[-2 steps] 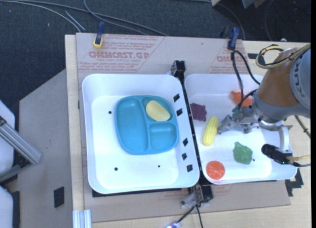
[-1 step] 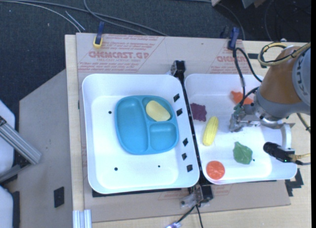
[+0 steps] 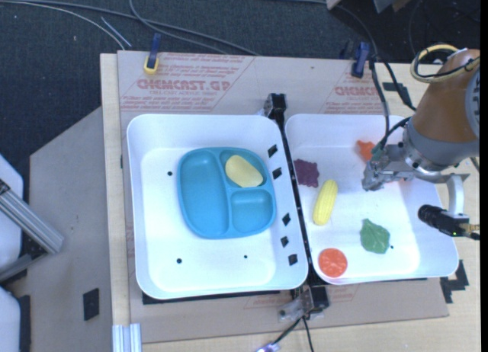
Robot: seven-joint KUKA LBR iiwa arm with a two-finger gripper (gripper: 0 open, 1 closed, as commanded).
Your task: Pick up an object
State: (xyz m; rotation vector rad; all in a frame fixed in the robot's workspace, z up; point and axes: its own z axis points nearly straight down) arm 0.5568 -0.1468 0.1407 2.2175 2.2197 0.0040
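In the right bin [image 3: 404, 133] lie a yellow corn cob [image 3: 325, 201], a purple toy [image 3: 306, 173], a green leafy toy [image 3: 374, 236], a round red-orange piece [image 3: 332, 262] and an orange toy [image 3: 365, 148] partly hidden by the arm. My gripper [image 3: 373, 181] hangs over the bin's middle right, just below the orange toy and right of the corn. Nothing shows between its fingers, and their opening is unclear.
The left bin [image 3: 152, 244] holds a blue sectioned plate [image 3: 206, 194] with a yellow piece [image 3: 243, 170] in its upper right compartment. A black divider [image 3: 286, 183] runs between the bins. The arm [image 3: 446, 118] enters from the right.
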